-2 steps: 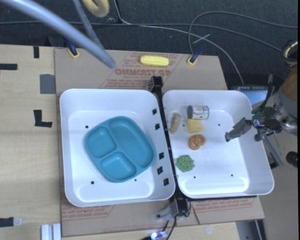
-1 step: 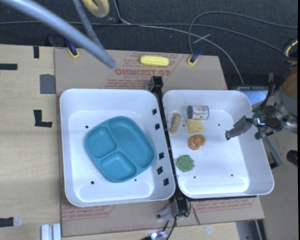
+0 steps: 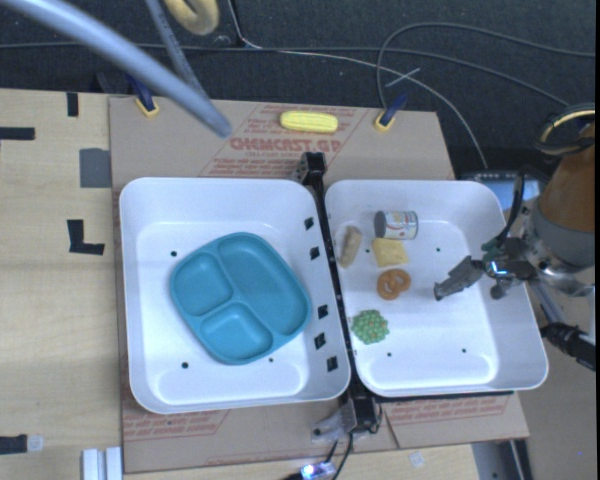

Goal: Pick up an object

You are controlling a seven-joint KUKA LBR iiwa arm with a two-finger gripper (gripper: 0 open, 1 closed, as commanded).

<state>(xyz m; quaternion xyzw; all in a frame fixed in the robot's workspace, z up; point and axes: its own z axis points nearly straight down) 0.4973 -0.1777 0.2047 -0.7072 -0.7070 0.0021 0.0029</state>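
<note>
Wooden bench (image 3: pixel 40 268) — cardboard sheet (image 3: pixel 270 143), two white bins — left (image 3: pixel 145 298), right (image 3: pixel 480 358).

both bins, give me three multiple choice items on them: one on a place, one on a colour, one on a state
1. Where does the blue divided plate lie?
A. left bin
B. right bin
C. on the cardboard behind the bins

2. What colour is the bumpy round item nearest the right bin's front?
A. red
B. green
C. purple

3. How does the small can rest?
A. upright
B. on its side
C. stacked on the plate

Key: 1 A, the plate fills the left bin's floor. 2 B, it is green. 3 B, its round end faces sideways.
</note>
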